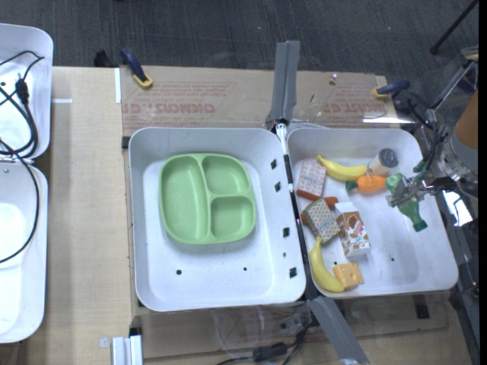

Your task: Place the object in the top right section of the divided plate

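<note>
Green three-section plate, smooth plastic

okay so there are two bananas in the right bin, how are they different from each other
The upper banana lies nearly flat across the bin, beside the orange carrot. The lower banana runs up and down the view near the bin's front edge, against a yellow cheese wedge. The lower banana looks thicker and more strongly curved. Both are yellow toy fruit lying in the right bin.
</note>
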### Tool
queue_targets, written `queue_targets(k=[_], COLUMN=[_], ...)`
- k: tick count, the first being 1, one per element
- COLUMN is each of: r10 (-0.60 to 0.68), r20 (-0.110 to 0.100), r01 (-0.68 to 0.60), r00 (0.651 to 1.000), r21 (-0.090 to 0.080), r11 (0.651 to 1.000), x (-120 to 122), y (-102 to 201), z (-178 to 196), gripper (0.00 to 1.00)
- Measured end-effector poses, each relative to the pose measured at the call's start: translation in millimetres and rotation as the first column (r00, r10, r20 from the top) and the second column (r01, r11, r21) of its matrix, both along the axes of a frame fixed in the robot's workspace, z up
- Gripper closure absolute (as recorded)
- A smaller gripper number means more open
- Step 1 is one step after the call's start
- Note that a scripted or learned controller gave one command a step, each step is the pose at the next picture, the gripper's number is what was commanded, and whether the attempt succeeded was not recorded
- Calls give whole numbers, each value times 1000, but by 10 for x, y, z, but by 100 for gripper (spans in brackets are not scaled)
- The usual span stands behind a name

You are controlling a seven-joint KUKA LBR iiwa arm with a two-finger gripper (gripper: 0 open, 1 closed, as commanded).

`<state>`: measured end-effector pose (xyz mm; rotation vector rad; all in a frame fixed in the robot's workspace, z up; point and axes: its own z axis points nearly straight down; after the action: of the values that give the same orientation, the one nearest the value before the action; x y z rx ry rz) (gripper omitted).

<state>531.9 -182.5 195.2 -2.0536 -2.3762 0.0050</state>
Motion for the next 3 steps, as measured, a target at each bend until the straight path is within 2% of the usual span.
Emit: queue_targets(k=[1, 2, 3], r10=[241, 556, 584], r20=[2, 3, 2], r01=[-241, -556, -584], r00=[970, 831, 812], r21=[0, 1, 2], r11=[970, 831, 812], x=[94, -126, -109], y=[-224, 309, 978], z=[-24, 61, -42], gripper=[100, 100, 100])
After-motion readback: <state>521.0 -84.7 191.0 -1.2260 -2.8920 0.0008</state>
